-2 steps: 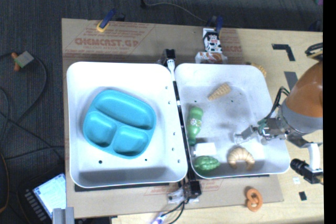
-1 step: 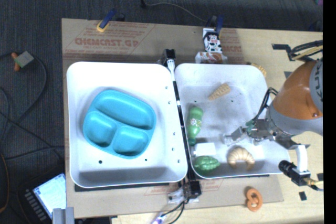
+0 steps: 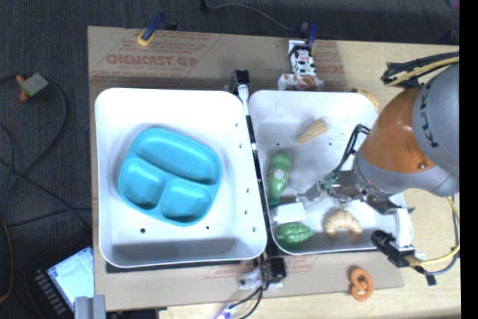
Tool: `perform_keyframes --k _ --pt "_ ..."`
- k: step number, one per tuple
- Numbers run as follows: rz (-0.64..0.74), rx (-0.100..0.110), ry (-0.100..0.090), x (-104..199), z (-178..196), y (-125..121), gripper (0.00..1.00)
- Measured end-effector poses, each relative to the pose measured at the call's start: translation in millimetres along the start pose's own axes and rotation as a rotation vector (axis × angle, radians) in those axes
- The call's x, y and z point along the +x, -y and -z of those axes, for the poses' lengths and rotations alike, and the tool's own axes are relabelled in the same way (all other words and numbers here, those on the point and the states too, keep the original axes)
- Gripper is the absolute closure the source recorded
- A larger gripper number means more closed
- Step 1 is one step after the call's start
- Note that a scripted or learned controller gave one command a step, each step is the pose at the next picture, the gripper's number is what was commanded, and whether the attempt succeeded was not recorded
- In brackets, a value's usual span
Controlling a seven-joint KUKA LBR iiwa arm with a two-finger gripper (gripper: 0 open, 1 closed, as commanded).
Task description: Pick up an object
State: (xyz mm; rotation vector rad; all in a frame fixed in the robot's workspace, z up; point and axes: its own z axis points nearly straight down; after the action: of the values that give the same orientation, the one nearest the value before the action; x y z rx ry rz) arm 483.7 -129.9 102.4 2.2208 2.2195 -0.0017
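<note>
croissant-shaped tan plastic toy [image 3: 342, 223] lies near the front of the right shallow white bin [image 3: 337, 102], just beside our end effector [image 3: 323, 189]; whether it is released or clenched we cannot tell. we judge the toy light, stiff and smooth, best pinched across its thick middle. a green plastic vegetable [image 3: 278, 174] lies close by on the left.

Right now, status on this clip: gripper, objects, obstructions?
Gripper low inside right white bin, nothing visibly held. Tan croissant close below it, green oblong toy left. Finger state unreadable.
</note>
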Motion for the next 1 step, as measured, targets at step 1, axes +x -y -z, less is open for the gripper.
perform_keyframes --k 1 --pt "0.005 0.003 -0.008 -84.5 5.7 -0.7 0.0"
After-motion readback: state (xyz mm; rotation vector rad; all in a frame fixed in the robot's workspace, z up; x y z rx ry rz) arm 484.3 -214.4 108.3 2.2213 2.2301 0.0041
